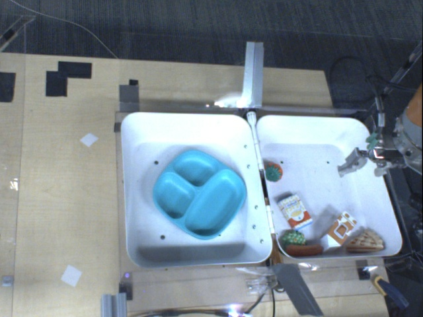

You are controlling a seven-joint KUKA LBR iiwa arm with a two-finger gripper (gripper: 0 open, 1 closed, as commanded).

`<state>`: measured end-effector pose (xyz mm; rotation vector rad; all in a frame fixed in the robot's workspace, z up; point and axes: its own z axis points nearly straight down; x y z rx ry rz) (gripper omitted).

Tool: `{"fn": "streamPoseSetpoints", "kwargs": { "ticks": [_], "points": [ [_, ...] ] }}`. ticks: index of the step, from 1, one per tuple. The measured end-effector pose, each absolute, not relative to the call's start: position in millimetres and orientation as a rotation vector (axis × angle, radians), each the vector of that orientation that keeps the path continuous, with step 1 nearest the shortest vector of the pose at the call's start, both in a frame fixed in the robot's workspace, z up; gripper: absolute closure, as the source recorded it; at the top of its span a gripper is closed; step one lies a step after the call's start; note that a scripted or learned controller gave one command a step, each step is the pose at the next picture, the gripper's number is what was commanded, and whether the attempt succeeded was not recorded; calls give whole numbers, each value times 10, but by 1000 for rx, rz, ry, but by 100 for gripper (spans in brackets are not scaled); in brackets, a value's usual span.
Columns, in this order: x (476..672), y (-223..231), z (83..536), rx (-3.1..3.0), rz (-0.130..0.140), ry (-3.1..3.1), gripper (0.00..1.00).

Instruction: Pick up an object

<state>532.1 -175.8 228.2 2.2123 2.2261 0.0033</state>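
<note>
Toys sit bunched toward the right bin's near edge: small carton, orange box, sandwich wedge. We've got the gripper parked by that bin's right edge, holding nothing, so they lie toward the near edge from it. Can't tell how the jaws stand.

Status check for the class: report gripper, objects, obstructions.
Gripper over right bin, right side, nothing between fingers. Toy items clustered along bin's near edge, untouched. Blue divided plate in left bin. Path unobstructed.
</note>
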Motion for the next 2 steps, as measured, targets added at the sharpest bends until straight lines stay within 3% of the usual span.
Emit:
{"fn": "streamPoseSetpoints", "kwargs": {
  "ticks": [1,2],
  "points": [
    [5396,-1372,1994,2259,3,2180,0],
    [4886,-1179,1395,2178,1,2263,0]
  ]
}}
